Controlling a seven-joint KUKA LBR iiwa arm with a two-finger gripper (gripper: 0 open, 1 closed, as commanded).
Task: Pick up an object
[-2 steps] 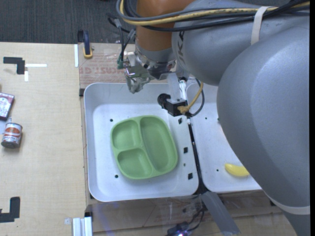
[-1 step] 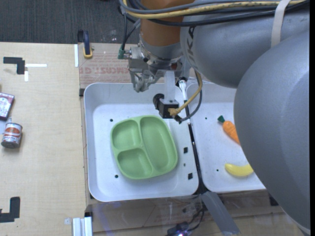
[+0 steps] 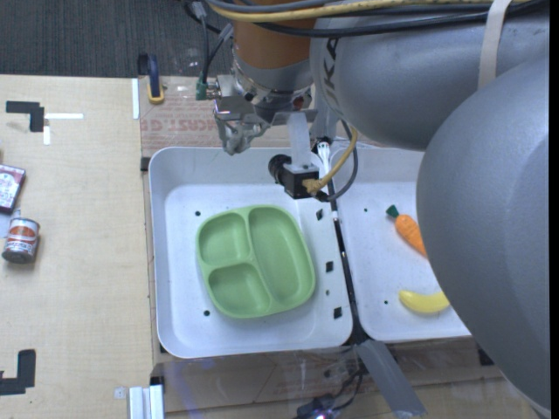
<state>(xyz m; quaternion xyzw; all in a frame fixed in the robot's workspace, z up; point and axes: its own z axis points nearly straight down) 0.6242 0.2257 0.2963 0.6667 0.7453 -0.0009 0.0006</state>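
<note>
A green three-compartment plate (image 3: 258,260) lies flat in the middle of the left bin (image 3: 175,234). In the right bin (image 3: 376,260), partly under the arm, lie an orange toy carrot (image 3: 409,232) and a yellow toy banana (image 3: 424,301). My gripper (image 3: 234,140) hangs over the far rim of the left bin, above and behind the plate and well apart from it. Nothing shows in its grasp. The big grey arm hides much of the right bin.
On the wooden bench left of the bins stand a small can (image 3: 19,239) and a dark red packet (image 3: 9,186). A black fitting with a yellow cable (image 3: 297,178) hangs from the arm over the divider between the bins.
</note>
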